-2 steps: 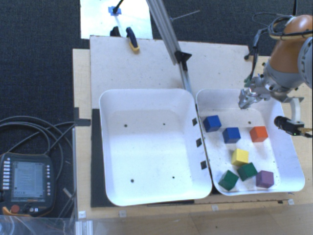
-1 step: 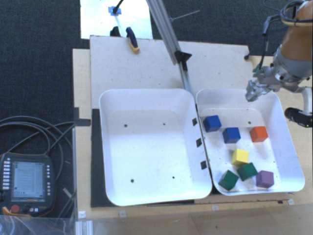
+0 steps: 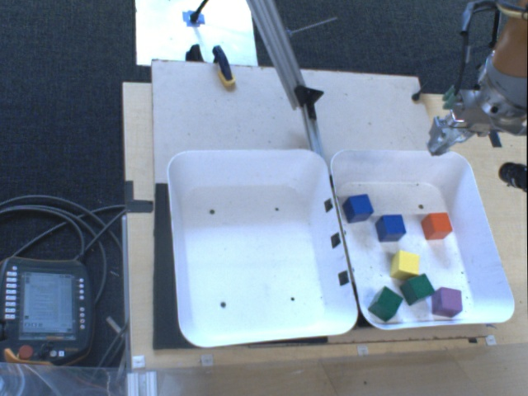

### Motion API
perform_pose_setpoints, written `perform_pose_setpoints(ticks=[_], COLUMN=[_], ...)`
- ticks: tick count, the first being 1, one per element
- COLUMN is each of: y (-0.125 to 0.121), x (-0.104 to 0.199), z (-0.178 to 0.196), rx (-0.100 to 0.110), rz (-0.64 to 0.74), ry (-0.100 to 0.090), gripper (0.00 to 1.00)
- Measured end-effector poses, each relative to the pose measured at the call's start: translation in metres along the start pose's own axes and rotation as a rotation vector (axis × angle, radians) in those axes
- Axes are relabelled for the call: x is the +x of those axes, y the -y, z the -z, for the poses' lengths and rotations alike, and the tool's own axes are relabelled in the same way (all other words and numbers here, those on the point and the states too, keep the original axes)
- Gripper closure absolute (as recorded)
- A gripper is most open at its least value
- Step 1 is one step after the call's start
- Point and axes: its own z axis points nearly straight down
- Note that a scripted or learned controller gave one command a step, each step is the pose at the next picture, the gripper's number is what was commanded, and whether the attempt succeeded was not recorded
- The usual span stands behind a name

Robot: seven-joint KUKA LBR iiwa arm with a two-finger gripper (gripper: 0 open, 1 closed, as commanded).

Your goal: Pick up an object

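Note:
The right bin (image 3: 474,184) holds several small cubes. Two blue cubes (image 3: 357,207) (image 3: 390,227) lie near its middle, with an orange cube (image 3: 436,225) to their right. Lower down sit a yellow cube (image 3: 405,264), two green cubes (image 3: 417,288) (image 3: 385,303) and a purple cube (image 3: 446,301). My gripper (image 3: 440,137) hangs above the bin's far right corner, well apart from every cube. Nothing shows in its grasp.
The left bin (image 3: 177,221) sits beside the right one. A slanted metal pole (image 3: 276,40) ends at a black bracket (image 3: 308,97) behind the bins. A yellow-and-blue clamp (image 3: 223,66) lies on the board. A teach pendant (image 3: 45,304) with cables rests at the lower left.

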Motion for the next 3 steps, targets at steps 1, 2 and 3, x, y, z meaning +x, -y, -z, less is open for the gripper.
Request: perform_pose_setpoints(ticks=[1, 2, 3], y=[0.01, 0.009, 0.008], x=[0.047, 0.092, 0.149], z=[-0.017, -0.019, -0.028], rx=[0.008, 0.007, 0.007], rz=[0.004, 0.005, 0.006], ry=[-0.003, -0.003, -0.004], gripper=[1.0, 1.0, 1.0])
